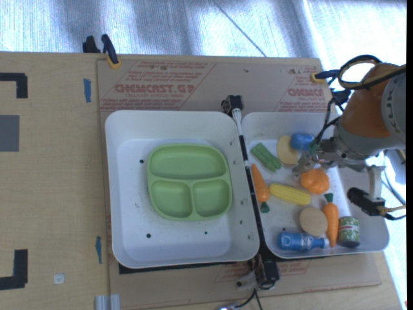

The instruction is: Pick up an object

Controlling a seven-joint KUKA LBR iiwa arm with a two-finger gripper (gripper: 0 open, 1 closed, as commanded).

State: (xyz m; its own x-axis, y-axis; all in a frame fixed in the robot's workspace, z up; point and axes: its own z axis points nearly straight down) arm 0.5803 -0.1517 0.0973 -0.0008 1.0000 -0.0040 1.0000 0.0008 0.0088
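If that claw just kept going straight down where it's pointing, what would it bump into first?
Probably the orange fruit: the gripper hangs just above it in the right bin, though depth is hard to judge from this slanted view.

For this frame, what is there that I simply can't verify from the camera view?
- Gripper, camera view: its tip is too small and cluttered among the toys to judge.
- Small blue round toy: partly covered by the wrist hardware, so its shape is unclear.
- Grey and orange arm: cut off by the right edge.
- Green can with printed label: print too small to read.
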